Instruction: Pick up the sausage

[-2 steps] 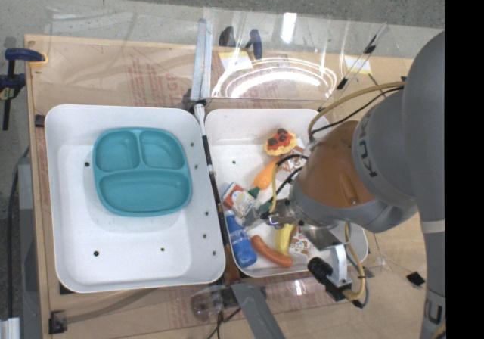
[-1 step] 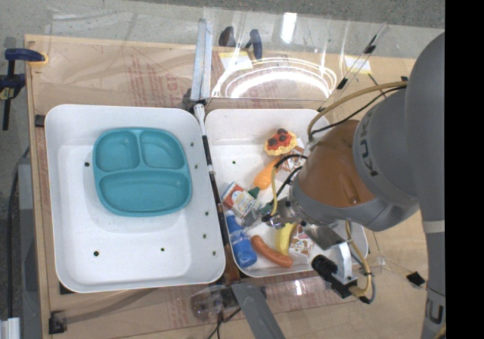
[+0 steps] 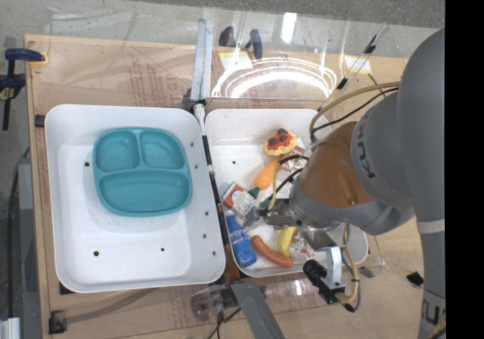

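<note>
Found the sausage (image 3: 271, 251) at the near end of the right bin (image 3: 257, 113), lying flat and slantwise close to the front wall. Noted a blue bottle-like toy (image 3: 238, 243) just beside its left end and a yellow banana (image 3: 286, 239) touching or nearly touching its far side. Saw nothing on top of it.

Placed the gripper (image 3: 277, 216) just beyond, low over the bin under the orange band of the arm (image 3: 340, 178), above the gap between banana and carton. Could not tell how wide the claw stood, nor whether it had hold of anything, since the wrist hid it from above. Saw the sausage lying free on the bin floor, so judged it not yet taken.

Judged the step in hand to be lining up over the sausage. Would have shifted slightly nearward, turned the claw across the sausage's short width, aimed for its middle, and come straight down. Reckoned the banana the main hazard: likely to be pinched along with it, or to shove the sausage against the wall. Expected a round, smooth toy to roll unless caught squarely.

Farther back, passed a small carton (image 3: 236, 197), an orange carrot (image 3: 265, 175) and a yellow-and-red toy (image 3: 280, 141), all well clear of the target.
</note>
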Robot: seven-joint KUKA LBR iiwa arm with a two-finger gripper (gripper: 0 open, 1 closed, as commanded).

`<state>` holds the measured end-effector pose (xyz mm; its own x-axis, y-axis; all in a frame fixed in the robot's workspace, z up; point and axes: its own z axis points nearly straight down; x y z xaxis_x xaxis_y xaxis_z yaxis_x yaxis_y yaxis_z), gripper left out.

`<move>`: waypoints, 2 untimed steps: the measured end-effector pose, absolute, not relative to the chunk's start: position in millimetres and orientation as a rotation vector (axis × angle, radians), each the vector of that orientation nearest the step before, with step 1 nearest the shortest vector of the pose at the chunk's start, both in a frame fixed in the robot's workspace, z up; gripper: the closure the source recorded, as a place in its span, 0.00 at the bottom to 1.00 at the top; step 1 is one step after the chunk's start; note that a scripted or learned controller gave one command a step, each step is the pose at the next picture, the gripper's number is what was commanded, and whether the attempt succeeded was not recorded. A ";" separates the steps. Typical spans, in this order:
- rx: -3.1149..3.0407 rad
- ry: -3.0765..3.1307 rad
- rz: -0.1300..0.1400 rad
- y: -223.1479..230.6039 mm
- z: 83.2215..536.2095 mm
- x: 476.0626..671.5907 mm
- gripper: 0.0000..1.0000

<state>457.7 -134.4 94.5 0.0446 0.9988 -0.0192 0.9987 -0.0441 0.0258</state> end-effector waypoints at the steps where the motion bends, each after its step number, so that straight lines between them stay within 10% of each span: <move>1: 2.207 2.198 0.008 -140.4 93.1 457.8 0.00; 2: 2.188 2.204 0.001 -133.4 94.0 457.6 0.00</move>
<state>457.6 -133.4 94.0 -0.0068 0.9997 -0.0249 0.9996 0.0075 0.0258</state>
